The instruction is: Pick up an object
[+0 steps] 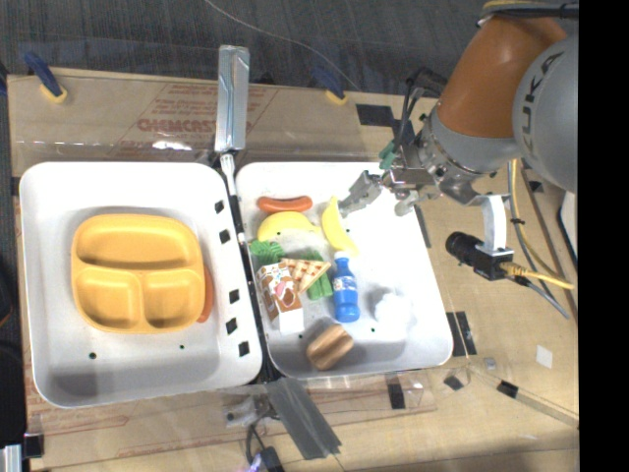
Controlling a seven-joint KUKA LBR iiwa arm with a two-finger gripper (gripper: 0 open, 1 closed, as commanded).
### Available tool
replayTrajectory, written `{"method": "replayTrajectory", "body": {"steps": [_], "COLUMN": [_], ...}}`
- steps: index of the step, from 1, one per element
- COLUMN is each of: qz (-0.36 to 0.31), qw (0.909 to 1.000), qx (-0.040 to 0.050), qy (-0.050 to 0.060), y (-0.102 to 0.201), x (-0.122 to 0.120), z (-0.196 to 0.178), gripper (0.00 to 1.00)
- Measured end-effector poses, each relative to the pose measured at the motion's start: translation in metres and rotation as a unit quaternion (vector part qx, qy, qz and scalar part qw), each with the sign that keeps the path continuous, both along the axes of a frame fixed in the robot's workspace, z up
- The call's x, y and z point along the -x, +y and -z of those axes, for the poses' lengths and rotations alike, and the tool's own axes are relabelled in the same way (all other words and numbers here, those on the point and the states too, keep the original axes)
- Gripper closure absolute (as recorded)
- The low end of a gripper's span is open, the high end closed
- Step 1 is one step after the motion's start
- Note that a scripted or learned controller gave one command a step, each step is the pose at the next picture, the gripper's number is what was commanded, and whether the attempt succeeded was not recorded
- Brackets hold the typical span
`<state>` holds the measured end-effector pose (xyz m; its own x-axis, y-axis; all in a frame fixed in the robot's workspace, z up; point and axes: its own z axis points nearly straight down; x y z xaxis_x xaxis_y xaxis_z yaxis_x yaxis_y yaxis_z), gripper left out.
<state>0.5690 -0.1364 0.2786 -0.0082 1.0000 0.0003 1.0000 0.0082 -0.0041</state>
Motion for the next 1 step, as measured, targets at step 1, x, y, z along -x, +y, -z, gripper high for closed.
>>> {"method": "replayTrajectory", "body": {"steps": [1], "qz": [-0.003], "qw": [1.0], "qx": [-0.0001], "qy": [0.001], "y": [0.001], "x": [-0.0008], "z": [-0.0098], "gripper": [1.0]}}
